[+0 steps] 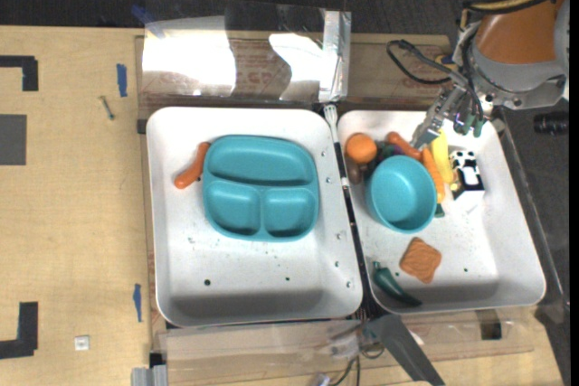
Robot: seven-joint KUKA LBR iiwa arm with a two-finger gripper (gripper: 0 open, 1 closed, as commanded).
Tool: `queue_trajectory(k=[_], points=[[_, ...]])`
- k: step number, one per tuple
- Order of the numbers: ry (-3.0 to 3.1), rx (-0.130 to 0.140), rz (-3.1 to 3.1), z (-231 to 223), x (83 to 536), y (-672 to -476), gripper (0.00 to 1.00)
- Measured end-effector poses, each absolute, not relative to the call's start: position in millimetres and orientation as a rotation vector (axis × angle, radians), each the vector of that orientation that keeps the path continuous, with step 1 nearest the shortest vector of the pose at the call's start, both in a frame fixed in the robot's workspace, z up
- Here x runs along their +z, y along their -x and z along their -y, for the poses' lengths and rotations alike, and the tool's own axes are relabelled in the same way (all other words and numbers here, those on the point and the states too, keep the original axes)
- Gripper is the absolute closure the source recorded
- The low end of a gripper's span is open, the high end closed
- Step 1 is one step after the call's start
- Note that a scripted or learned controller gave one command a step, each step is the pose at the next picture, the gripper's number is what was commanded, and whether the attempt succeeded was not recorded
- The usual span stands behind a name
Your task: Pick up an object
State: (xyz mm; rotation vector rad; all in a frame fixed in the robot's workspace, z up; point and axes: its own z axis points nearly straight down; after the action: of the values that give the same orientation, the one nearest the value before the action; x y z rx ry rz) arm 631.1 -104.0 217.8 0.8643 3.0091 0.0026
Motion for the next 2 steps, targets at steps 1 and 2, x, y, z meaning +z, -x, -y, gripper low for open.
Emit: queue_trajectory(k=[1,2], points=[[-0.690,0.002,-3.058,47.5,236.7,-629.6,1.00],[-0.865,-0.002,-3.010,114.5,295.5,-608.8,1.00]])
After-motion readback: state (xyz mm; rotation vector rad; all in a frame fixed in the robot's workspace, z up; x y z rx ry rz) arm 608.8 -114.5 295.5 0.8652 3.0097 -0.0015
